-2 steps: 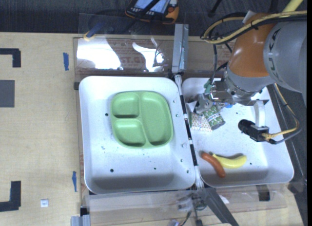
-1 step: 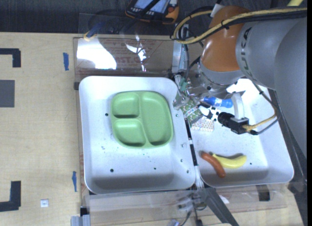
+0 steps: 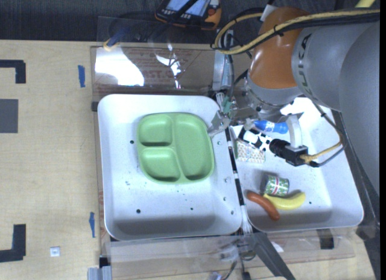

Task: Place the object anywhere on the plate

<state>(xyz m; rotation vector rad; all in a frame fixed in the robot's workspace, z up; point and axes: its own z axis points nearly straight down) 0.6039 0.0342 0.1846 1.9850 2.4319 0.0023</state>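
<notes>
The fingers [image 3: 222, 117] of a grey robot arm [image 3: 338, 61] hang low over the seam where two shallow white bins meet, by the far right corner of the left bin [image 3: 120, 212]. Whether they are apart or together cannot be told from this slant, as the wrist and its fittings crowd them. Nothing can be made out between them.

In the left bin a green plate [image 3: 176, 147] with three compartments lies flat, slightly toward the far side. The fingers are just beside its far right corner.

The loose things all lie in the right bin [image 3: 344, 212], well apart from the plate. A yellow banana [image 3: 289, 201] lies near the front wall, touching a red sausage [image 3: 263, 205] on its left. A green patterned cup [image 3: 276, 184] lies on its side just behind the banana. Farther back a white dotted packet [image 3: 250, 151] lies near the bin's left wall, and a small blue and white bottle [image 3: 272, 127] lies on its side below the wrist. Which of these is the object to be moved cannot be told.

An orange band [image 3: 274, 49] rings the arm above the wrist, and a yellow cable [image 3: 325, 149] loops off a black fitting beside the bottle. On the wooden desk [image 3: 48, 152], strips of blue tape [image 3: 81, 75] mark the surface left of the bins. A handheld controller [image 3: 187, 5] with a lit screen lies beyond the desk's far edge.
</notes>
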